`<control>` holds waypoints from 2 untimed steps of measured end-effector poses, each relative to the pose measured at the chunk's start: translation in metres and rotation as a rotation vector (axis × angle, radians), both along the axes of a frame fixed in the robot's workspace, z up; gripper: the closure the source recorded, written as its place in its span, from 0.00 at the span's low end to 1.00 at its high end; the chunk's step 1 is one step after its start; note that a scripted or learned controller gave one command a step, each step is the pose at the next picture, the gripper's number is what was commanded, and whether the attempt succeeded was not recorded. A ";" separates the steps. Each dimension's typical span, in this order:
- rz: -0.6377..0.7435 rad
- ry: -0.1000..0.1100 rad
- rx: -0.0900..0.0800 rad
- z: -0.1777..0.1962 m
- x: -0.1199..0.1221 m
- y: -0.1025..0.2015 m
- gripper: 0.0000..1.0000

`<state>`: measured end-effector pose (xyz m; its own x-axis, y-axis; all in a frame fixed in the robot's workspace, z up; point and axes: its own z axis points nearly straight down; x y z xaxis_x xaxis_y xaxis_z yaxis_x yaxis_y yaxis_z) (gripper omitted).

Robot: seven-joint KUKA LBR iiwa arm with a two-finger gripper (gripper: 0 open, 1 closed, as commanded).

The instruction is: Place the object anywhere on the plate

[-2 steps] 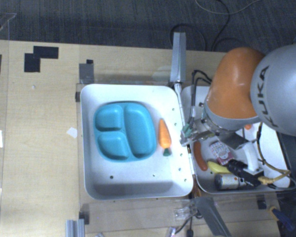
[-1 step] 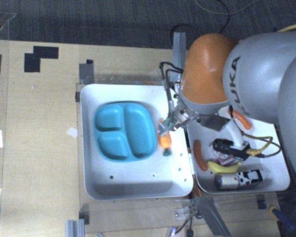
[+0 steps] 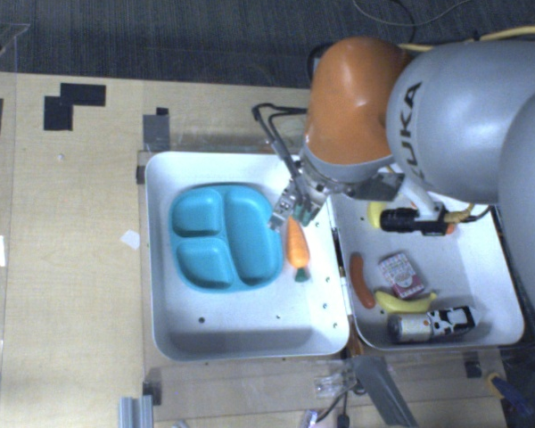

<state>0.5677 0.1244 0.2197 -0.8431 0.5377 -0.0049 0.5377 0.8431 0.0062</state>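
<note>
A: Where was the carrot (image 3: 297, 243)?

B: In the left bin (image 3: 250, 337), lying against its right wall just beside the blue plate's (image 3: 223, 236) right edge; its green stub pointed toward the bin's near edge.

A: And the jaws?

B: The gripper (image 3: 292, 207) hung over the carrot's top end; I could not tell how far the jaws stood apart, nor whether they had hold of it.

A: How would it handle?

B: Probably a light, stiff, smooth toy; likely to slip on the taper, so I'd grip across the thick middle.
</note>
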 end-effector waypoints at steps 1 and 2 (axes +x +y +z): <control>0.328 -0.001 -0.001 -0.015 -0.002 0.056 1.00; 0.498 -0.001 -0.001 -0.031 -0.037 0.110 1.00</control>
